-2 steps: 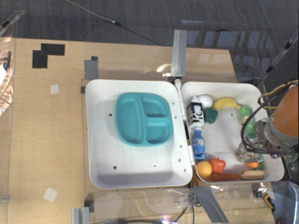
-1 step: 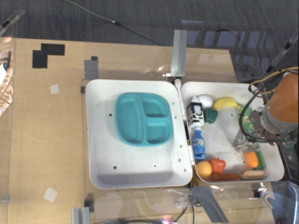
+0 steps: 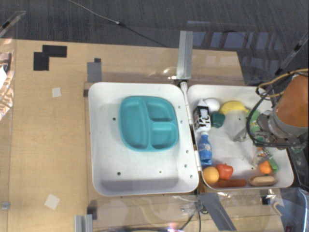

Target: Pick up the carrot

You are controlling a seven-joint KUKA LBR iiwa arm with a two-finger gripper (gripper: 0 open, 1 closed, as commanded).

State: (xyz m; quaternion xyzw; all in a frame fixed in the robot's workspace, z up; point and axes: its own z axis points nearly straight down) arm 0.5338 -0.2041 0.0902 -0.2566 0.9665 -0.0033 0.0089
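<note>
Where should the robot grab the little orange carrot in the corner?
Probably by the orange body of the carrot, coming straight down from above. It lies low near the right bin's front right corner, with its green top to the right and a sausage just in front, so a side approach looks crowded.

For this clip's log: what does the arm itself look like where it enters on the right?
The arm shows a rounded orange band above a grey metallic wrist. Black and yellow-green cables loop along its left side, with small green and red wiring bits below the wrist. The gripper end is dark and cluttered, over the right bin.
</note>
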